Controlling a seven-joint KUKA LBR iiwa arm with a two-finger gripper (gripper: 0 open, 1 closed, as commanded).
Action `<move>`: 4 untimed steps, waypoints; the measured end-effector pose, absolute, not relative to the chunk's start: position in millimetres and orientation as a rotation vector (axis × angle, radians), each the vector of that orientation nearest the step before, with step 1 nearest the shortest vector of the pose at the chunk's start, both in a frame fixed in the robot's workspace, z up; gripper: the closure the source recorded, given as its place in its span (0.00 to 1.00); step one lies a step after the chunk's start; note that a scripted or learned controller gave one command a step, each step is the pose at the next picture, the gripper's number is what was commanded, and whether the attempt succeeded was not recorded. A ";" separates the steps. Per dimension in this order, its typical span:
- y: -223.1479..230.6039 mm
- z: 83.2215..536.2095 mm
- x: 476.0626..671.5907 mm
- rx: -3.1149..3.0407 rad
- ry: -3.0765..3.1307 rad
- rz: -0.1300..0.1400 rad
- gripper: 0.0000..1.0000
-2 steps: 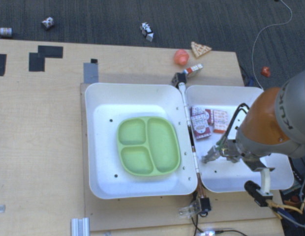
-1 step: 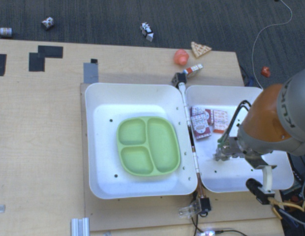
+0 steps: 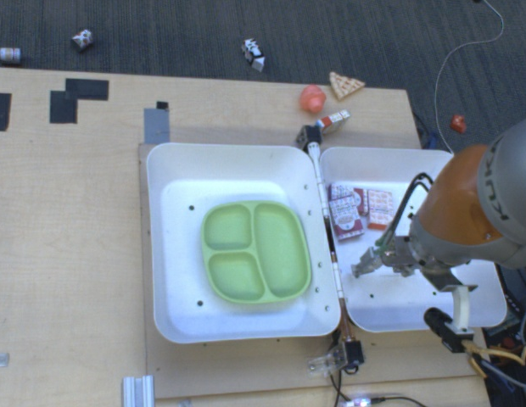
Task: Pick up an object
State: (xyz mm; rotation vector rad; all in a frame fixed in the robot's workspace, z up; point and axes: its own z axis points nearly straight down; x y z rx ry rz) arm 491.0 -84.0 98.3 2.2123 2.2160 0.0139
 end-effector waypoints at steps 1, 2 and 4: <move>-83.2 108.8 492.6 2.207 2.217 0.019 1.00; -83.2 108.8 492.5 2.208 2.216 0.019 0.00; -86.7 98.4 491.0 2.209 2.218 0.014 1.00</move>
